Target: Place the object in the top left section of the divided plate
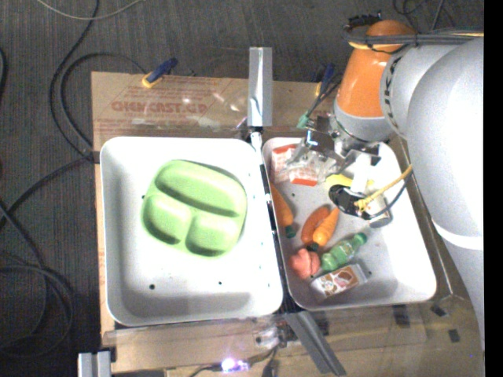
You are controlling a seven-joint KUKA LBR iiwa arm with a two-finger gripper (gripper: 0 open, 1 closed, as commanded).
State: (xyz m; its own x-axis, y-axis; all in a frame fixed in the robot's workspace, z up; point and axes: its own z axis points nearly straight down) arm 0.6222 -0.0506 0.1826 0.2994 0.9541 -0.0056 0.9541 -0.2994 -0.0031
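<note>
The green divided plate (195,207) lies in the left bin (126,289), with one long section at its far side and two smaller ones nearer the front; all three sections are bare. My gripper (317,152) hangs low over the far left corner of the right bin (409,281), right above a red-and-white packet (301,171). Whether it touches the packet I cannot tell. Nothing is seen lifted.
The right bin holds an orange carrot (322,224), a second orange piece (281,206) against the left wall, a pink lump (305,261), a green bottle (344,251) and a small carton (339,280). A metal post (260,85) stands behind the bins.
</note>
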